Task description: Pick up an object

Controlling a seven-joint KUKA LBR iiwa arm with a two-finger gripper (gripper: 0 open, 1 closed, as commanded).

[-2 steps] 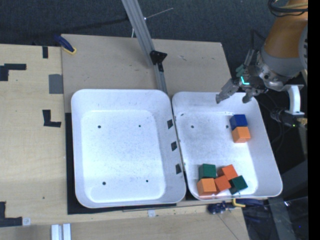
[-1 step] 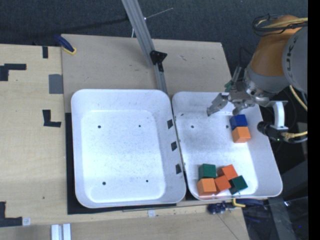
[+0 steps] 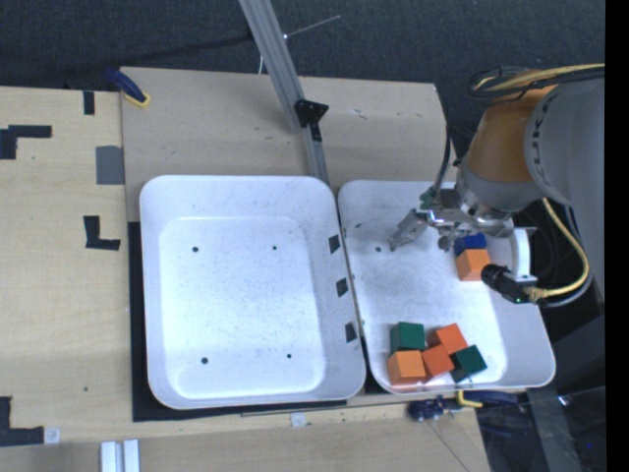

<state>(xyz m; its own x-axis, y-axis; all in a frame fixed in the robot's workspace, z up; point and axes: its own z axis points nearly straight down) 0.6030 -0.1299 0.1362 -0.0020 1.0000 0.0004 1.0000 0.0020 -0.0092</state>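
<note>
Gripper (image 3: 408, 232) hangs over the right bin (image 3: 373, 264) — whether it is parted or clenched, I cannot tell — well apart from the block cluster (image 3: 432, 352); a descent here likely grabs nothing.

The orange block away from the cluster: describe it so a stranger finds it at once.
Go to the right bin. Near its far right wall, under the arm's wrist, sits the orange block against a blue block. The other orange blocks lie clustered at the near edge.

No readable text, no labels, no brands, no numbers on bench, bins or blocks
</note>
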